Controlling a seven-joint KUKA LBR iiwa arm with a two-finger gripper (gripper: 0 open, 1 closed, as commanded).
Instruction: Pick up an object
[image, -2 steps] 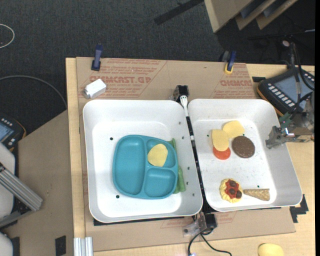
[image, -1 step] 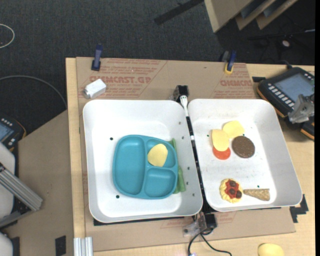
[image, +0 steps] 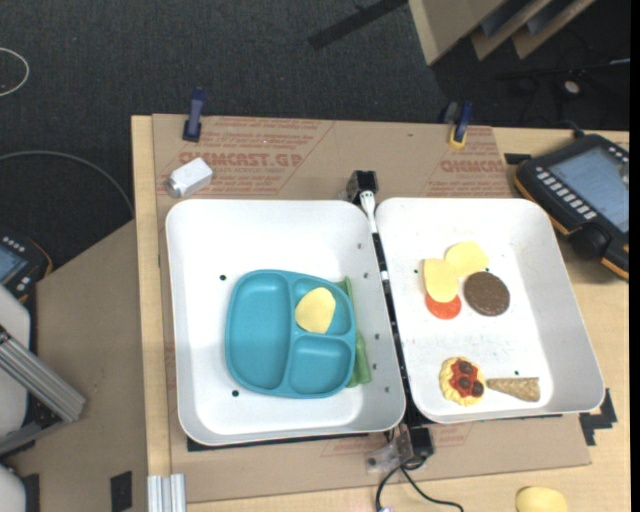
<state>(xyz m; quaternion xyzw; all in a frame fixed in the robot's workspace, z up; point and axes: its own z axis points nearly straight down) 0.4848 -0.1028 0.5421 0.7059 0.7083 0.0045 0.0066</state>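
The right bin (image: 545, 245) holds several toy foods: a pale yellow round piece (image: 466, 259), a yellow slice on an orange-red disc (image: 441, 290), a brown cookie (image: 487, 295), a small pizza (image: 461, 380) and a tan wedge (image: 515, 388). In the left bin (image: 200, 240) lies a blue divided plate (image: 290, 333) with a yellow piece (image: 316, 311) in its upper right compartment. A green item (image: 359, 358) sticks out from under the plate's right edge.
A teach pendant (image: 585, 192) lies at the right of the bench. A small white block (image: 190, 177) sits on the cardboard behind the left bin. Blue clamps (image: 194, 115) hold the board's far edge. A yellow object (image: 540, 499) lies at the bottom right.
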